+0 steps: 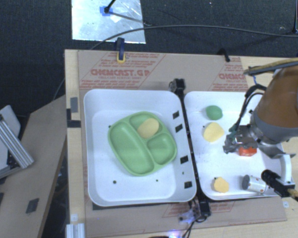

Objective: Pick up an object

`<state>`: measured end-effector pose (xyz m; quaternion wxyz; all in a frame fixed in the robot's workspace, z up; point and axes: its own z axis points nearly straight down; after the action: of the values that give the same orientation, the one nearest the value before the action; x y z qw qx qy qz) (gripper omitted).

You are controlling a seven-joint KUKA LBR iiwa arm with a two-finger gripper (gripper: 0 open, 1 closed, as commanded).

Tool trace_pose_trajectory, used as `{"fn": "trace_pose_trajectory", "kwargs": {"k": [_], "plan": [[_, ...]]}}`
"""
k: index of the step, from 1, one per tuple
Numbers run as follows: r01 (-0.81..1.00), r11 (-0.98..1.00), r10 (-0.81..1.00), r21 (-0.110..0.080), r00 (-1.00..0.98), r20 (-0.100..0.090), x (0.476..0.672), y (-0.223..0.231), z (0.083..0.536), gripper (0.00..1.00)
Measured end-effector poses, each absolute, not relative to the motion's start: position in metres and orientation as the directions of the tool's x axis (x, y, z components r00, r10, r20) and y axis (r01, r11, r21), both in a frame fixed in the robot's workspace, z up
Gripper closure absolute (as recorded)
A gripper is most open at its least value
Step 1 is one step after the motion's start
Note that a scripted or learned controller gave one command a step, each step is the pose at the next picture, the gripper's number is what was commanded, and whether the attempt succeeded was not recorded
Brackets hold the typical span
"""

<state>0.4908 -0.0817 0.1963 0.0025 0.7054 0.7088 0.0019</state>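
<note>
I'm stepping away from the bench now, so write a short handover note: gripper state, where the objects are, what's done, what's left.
Gripper: low in the right bin, right over a red object; grasp cannot be confirmed.
Right bin also holds a green ball, a yellow piece, a small yellow item and a metal cylinder.
Left bin: green divided plate with a yellow object in one compartment.
Done: arm positioned at the red object.
Left: confirm a grasp and lift.

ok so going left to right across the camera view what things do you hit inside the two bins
green divided plate → yellow piece on it → pale yellow object → red-orange object under the gripper
</note>
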Motion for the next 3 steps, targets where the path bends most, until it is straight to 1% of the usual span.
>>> {"fn": "trace_pose_trajectory", "kwargs": {"k": [1,2,3], "plan": [[1.0,0.004,1.0,0.006,-0.004,-0.002,0.495,-0.09,0.244,1.0],[1.0,0.01,1.0,0.003,-0.01,0.001,0.504,-0.042,0.248,1.0],[1.0,0.011,1.0,0.003,-0.011,0.002,0.509,0.018,0.251,1.0]]}}
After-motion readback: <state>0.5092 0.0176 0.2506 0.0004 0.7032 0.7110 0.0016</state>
